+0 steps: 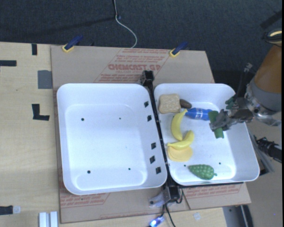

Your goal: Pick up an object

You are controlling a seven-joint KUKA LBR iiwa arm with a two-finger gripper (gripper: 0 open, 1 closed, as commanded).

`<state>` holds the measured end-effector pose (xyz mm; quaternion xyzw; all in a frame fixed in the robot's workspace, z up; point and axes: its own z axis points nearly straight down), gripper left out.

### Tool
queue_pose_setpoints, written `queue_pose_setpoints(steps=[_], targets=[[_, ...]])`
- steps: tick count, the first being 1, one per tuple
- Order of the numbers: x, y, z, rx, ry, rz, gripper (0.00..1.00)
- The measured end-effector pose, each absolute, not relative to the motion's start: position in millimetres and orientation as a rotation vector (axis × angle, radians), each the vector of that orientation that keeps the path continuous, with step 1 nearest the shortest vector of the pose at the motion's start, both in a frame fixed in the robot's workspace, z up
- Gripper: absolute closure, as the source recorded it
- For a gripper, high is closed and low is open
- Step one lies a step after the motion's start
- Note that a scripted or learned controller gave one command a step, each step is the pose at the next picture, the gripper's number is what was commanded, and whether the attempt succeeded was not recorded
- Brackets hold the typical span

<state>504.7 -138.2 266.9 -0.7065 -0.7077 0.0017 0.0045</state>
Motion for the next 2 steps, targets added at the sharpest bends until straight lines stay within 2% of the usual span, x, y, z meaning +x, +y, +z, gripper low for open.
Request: queue_pose_setpoints(steps=[1,2], targets=[[581.2,-78.0,179.6,-2.212,-2.229,0.001,1.0],[548.8,-37.2,183.6,-2.214,-2.222,0.004,1.0]])
